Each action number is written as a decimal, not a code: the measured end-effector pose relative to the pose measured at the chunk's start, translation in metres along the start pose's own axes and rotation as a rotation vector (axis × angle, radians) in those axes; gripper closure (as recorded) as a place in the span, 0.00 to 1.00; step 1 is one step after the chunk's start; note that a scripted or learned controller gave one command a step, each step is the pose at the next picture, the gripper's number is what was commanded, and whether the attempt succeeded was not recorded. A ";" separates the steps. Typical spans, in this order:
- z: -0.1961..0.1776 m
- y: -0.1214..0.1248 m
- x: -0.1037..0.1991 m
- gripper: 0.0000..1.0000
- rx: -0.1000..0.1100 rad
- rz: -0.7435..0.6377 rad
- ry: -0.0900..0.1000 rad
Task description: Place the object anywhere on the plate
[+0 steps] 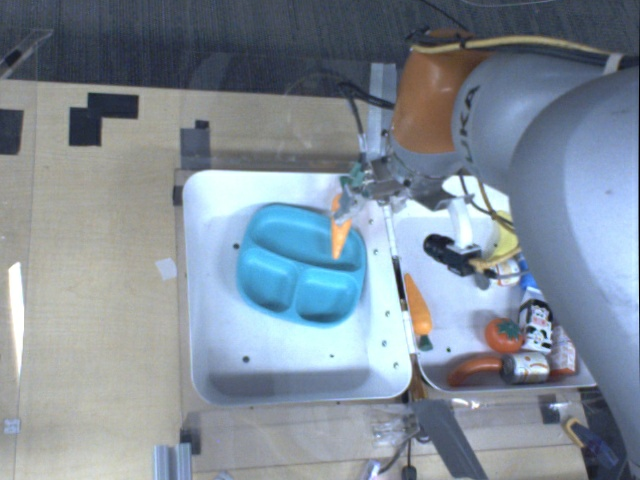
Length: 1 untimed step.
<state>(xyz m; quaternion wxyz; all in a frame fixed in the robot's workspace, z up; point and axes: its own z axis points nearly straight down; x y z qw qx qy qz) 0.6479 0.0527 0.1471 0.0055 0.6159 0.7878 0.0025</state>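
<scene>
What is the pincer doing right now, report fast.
Pincer: shut on the small orange carrot, hanging over the blue plate's right edge.

The arm (560, 138) hides the right bin's (455, 313) far corner and right side, and runs off the picture's right edge. The end effector's (362, 190) tip is too blurred to read. Small items (530, 343) crowd together, partly covered.

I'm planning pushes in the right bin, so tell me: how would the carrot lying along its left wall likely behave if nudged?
The carrot looks like a smooth, tapered toy, so it is probably stiff and light. Being round and cone-shaped, it may roll in a curve rather than slide straight. It lies close to the right bin wall, which could stop it or make it pivot.
</scene>
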 end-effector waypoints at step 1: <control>-0.039 -0.027 -0.030 0.00 0.005 0.252 0.004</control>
